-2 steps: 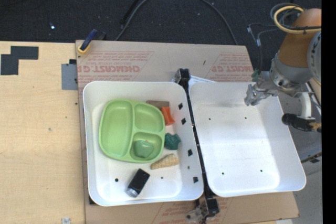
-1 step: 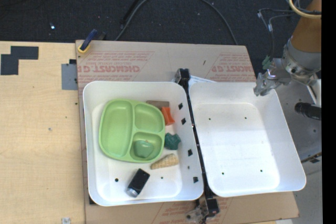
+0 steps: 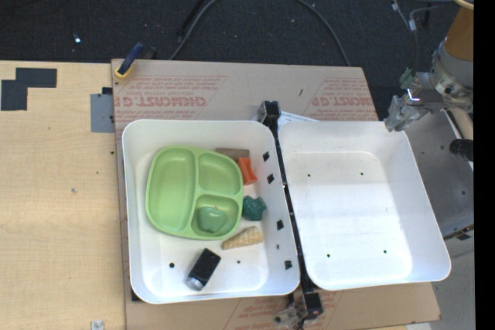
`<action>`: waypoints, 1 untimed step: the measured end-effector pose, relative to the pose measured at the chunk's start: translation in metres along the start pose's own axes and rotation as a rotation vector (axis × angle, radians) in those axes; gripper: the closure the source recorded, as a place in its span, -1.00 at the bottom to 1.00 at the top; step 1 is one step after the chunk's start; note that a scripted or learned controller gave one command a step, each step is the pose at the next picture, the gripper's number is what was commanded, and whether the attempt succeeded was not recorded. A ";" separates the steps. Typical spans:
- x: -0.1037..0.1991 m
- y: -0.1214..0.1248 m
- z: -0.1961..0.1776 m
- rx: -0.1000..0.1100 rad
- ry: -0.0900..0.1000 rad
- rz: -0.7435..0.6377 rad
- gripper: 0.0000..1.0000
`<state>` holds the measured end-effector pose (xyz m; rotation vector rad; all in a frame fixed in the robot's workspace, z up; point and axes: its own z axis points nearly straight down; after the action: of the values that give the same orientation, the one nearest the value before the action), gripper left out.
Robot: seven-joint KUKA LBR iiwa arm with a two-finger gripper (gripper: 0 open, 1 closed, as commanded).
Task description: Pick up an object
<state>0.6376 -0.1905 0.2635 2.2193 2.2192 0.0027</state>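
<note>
1. Objects sit in the left bin (image 3: pixel 135 166): green tray (image 3: pixel 193 189), black block (image 3: pixel 204 267), cone (image 3: pixel 243 238).
2. Hand (image 3: pixel 404 110) waits far right of them; its grip I cannot tell.
3. Best target: the isolated black block, approached from above.

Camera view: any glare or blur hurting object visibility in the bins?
Camera view: even, soft lighting; the white right bin looks near washed-out, its walls low in contrast. The green tray and black object in the left bin read clearly. Mild softness overall; the arm at the right edge is slightly blurred.
</note>
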 end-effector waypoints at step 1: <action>-0.001 0.000 -0.021 0.002 0.000 0.000 1.00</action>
<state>0.6378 -0.1910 0.2850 2.2203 2.2204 0.0014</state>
